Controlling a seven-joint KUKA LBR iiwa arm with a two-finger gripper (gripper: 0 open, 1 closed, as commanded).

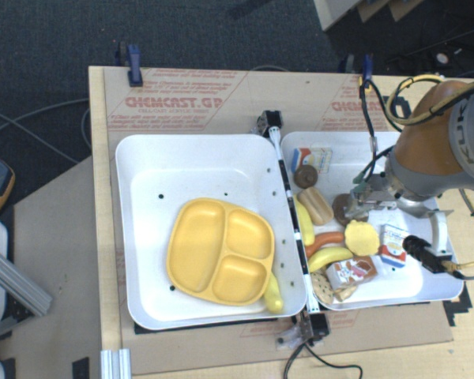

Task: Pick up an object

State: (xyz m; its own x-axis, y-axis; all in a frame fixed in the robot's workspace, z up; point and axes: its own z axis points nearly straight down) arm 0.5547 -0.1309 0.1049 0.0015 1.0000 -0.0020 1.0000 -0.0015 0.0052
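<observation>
Over the right bin point(426, 287), I am seeing my end effector point(369, 201) hovering, grip state I cannot tell, crowding a yellow ball point(362, 238), banana point(330, 256), and brown cylinder point(316, 205).

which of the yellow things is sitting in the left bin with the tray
The small yellow piece beside the yellow tray's lower right corner; the round yellow one and the banana lie in the right bin.

Arm point(438, 144) cut off by frame's right edge at 3 o'clock; its wrist hides part of right bin point(379, 297). Fingers too small to read. Brown round item point(344, 207) half hidden under gripper point(363, 200). Small yellow piece point(273, 297) tucked under tray point(220, 249) at 5 o'clock.
</observation>
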